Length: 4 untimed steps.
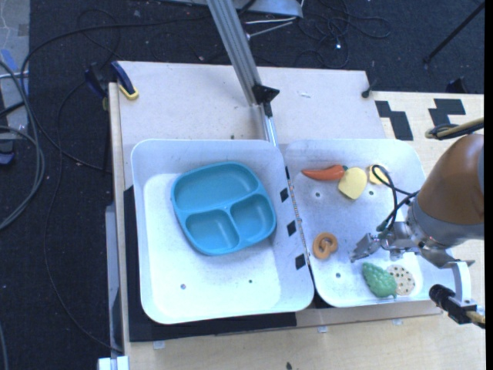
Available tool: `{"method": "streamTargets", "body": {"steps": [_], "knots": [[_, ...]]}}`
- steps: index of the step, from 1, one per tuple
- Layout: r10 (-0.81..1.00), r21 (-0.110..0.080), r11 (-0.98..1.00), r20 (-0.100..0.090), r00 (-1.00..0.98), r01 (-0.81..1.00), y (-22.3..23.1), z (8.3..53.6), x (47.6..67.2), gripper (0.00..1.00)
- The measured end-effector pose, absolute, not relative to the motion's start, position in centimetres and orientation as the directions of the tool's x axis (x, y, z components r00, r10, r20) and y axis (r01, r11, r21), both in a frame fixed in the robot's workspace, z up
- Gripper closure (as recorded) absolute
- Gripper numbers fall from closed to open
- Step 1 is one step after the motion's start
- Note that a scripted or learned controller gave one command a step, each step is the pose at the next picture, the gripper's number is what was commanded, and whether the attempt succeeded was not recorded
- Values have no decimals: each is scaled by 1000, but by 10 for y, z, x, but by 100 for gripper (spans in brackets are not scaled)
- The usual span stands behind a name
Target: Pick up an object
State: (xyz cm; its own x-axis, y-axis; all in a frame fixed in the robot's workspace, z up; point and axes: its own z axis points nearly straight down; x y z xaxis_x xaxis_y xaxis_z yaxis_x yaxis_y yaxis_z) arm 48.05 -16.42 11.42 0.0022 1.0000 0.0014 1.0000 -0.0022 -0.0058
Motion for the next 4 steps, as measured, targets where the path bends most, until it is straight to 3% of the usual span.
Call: {"method": "streamTargets", "body": {"steps": [1,2,4], "knots": [[1000,1,-1,0,1,1000,-164,94,481,0],[1000,8,-3,-4,3,1000,-165,106,483,100],[1000,6,4,-2,-4,1000,-161,199,500,100]]}}
